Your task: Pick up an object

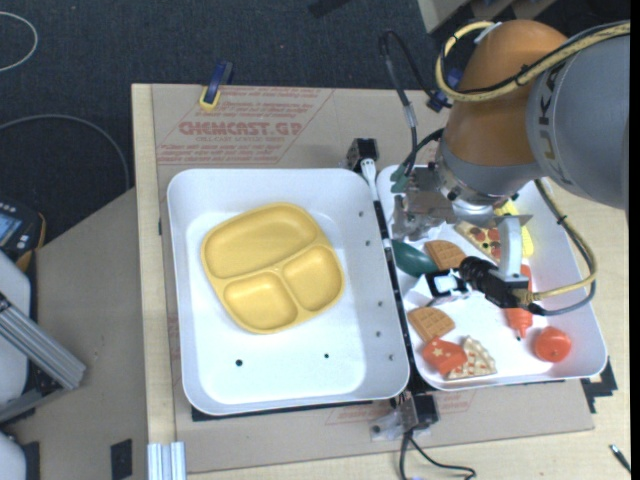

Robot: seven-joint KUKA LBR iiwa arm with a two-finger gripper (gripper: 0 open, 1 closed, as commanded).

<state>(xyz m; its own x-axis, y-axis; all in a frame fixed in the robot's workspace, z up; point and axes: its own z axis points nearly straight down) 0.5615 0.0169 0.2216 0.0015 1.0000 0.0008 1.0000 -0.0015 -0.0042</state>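
Pizza slice (462, 357) sits at near edge of right bin (590, 353), cracker (431, 321) just behind it, orange tomato-like piece (551, 344) to its right. Yellow divided plate (271, 266) lies in left bin (190, 298). Farther back, gripper (421, 230) low over right bin's left side, beside teal item (409, 257) and another cracker (444, 255). Cannot tell finger state; nothing seen gripped. Cardboard (250, 123) lies beyond bins.
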